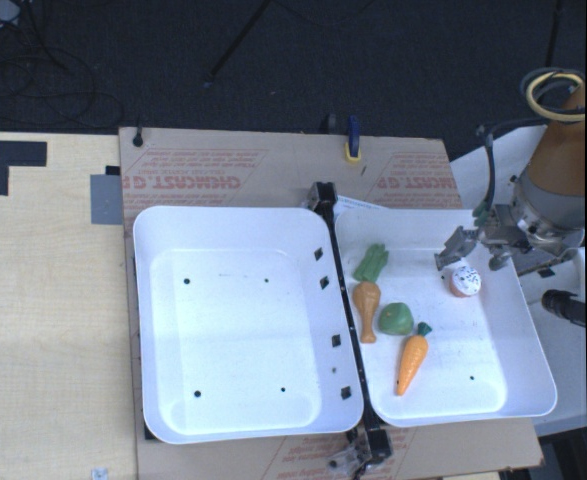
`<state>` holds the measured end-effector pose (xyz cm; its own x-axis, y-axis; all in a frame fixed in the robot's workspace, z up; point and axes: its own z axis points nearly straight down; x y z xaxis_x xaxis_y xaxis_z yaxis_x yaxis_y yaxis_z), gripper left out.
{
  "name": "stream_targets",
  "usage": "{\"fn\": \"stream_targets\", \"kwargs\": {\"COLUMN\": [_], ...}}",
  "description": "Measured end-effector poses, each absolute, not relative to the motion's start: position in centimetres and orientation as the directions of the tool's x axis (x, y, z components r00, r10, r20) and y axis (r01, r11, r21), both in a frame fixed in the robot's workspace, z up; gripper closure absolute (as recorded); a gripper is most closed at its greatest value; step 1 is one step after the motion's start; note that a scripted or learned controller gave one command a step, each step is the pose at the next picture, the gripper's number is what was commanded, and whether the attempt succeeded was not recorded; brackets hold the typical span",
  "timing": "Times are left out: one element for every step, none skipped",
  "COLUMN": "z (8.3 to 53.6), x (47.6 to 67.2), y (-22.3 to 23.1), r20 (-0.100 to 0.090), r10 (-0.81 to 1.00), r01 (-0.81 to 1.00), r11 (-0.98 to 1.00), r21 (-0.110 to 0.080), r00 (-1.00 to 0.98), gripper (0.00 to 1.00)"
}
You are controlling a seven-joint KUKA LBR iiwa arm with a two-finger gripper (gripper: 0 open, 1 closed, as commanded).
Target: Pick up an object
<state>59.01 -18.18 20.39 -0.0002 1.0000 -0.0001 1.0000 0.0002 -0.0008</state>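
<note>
My gripper [475, 256] hangs over the right part of the right bin [518, 388], open, its two grey fingers [451, 250] spread apart. Just below them a small white and orange ball [464, 282] lies on the bin floor; nothing is between the fingers. Further left in the same bin are a green leafy toy [371, 262], a brown and orange carrot-shaped toy [366, 309], a round green toy [396, 318] and an orange carrot [411, 361] with a green top.
The left bin [233, 408] sits beside the right one, with a black divider [339, 298] between them. Both rest on a cardboard sheet [223, 173]. A blue clamp [353, 138] stands at the back edge.
</note>
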Motion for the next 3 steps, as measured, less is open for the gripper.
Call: {"fn": "stream_targets", "kwargs": {"z": [16.3,8.4,9.8], "x": [51.9,52.0,52.1], "y": [-19.0,-11.6,-12.0], "r20": [0.003,0.001,0.002], "r10": [1.0,1.0,1.0], "r01": [1.0,1.0,1.0], "r11": [-0.003,0.004,-0.004], "r21": [-0.012,-0.002,-0.002], "r00": [0.003,-0.004,0.004], "gripper": [0.0,0.0,1.0]}}
